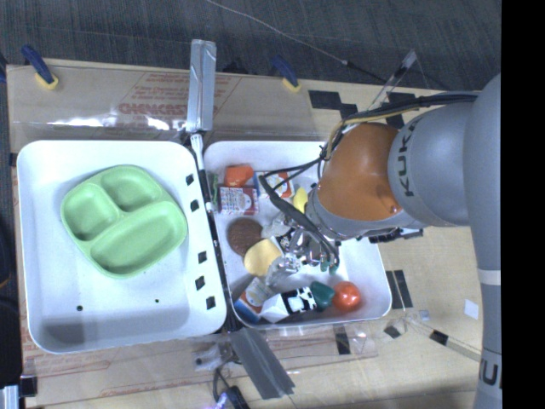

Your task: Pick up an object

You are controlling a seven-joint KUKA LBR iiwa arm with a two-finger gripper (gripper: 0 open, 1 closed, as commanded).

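My gripper (pixel 300 252) reaches down into the right bin (pixel 368 267), under the orange wrist band. Its metal fingers sit among the objects near the bin's middle. Just left of it lie a pale yellow piece (pixel 262 256) and a brown round disc (pixel 245 233). A red tomato-like ball (pixel 346 296), a dark green piece (pixel 322 294) and a black-and-white item (pixel 296 302) lie just below it. A red-and-white can (pixel 238 198) and an orange item (pixel 239 176) rest at the bin's upper left. A yellow piece (pixel 299 199) peeks out beside the wrist.
The left bin (pixel 51 305) holds a green divided plate (pixel 125 217). A grey divider with black clips (pixel 204 254) separates the two bins. The arm (pixel 443 169) covers the right bin's upper right part. A blue-and-white bottle (pixel 255 296) lies at the right bin's lower left.
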